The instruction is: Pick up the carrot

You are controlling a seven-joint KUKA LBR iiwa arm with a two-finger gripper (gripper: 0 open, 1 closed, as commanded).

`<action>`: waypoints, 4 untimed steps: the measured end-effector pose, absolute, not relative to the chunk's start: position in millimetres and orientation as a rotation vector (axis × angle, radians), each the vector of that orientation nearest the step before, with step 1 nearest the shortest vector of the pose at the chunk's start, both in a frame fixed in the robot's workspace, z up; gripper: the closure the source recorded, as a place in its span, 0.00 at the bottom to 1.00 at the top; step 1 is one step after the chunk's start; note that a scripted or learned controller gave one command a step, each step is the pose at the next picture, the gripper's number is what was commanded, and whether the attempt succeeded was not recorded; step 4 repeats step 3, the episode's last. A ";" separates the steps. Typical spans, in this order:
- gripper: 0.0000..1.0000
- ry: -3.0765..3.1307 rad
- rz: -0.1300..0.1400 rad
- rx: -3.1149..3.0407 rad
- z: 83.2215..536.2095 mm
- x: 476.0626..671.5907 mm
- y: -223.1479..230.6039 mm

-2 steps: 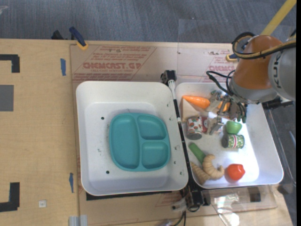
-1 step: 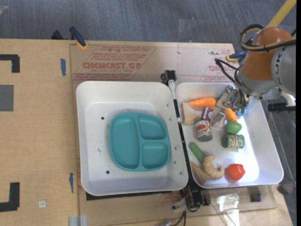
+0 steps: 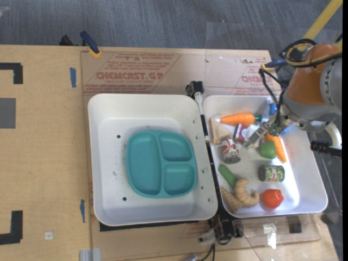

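My gripper (image 3: 260, 136) sits low in the right bin (image 3: 310, 200) just below the carrot (image 3: 237, 119) lying near the bin's top edge, grip state I can't tell, so I'd shift up over its middle, straddle across it, then descend.

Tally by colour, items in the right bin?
Orange: 2, a carrot and a second carrot
Green: 3, pepper, can, cucumber
Red: 2, tomato, soup can
Tan: 1, croissant
Total: 8
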State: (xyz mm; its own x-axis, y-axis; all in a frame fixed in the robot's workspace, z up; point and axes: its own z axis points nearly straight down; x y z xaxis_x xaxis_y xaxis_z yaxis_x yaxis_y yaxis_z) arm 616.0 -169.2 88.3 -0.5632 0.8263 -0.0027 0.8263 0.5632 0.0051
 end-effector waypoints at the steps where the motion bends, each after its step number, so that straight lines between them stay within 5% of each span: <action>1: 1.00 2.770 0.003 1.457 100.7 618.3 -169.4; 2: 1.00 2.693 0.015 1.602 188.9 622.6 -32.5; 3: 1.00 2.702 0.001 1.589 127.6 645.1 -105.8; 4: 1.00 2.702 0.001 1.589 127.6 645.1 -105.8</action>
